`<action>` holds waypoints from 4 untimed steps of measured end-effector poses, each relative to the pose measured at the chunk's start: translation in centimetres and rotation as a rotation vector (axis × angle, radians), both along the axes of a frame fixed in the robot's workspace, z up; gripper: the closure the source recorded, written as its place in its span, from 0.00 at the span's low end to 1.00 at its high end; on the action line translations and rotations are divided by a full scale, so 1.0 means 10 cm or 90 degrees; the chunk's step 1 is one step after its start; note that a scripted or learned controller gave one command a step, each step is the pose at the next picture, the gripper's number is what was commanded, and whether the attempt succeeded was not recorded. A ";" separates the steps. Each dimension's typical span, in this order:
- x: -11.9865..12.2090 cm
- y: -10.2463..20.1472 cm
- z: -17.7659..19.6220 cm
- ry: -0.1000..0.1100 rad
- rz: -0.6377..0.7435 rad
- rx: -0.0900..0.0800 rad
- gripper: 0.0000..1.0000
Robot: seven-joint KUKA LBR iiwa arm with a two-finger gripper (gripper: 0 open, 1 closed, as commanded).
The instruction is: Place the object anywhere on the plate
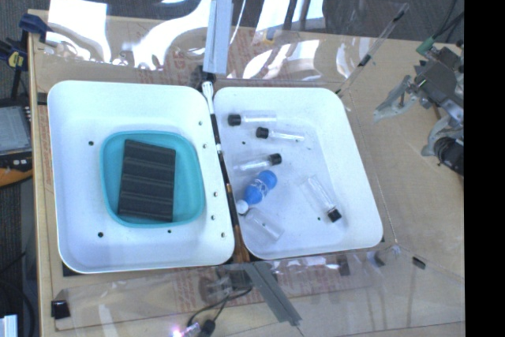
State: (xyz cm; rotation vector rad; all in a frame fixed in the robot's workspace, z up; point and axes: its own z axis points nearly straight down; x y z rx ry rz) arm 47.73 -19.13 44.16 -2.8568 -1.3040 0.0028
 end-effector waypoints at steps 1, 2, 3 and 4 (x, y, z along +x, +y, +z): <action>0.00 -0.12 0.00 -0.001 -0.070 -0.001 0.00; -0.01 -0.11 -1.53 0.003 -0.210 0.001 0.00; 0.00 -0.19 -0.34 0.000 -0.314 0.000 0.00; 0.00 -0.19 -0.01 0.000 -0.404 0.000 0.00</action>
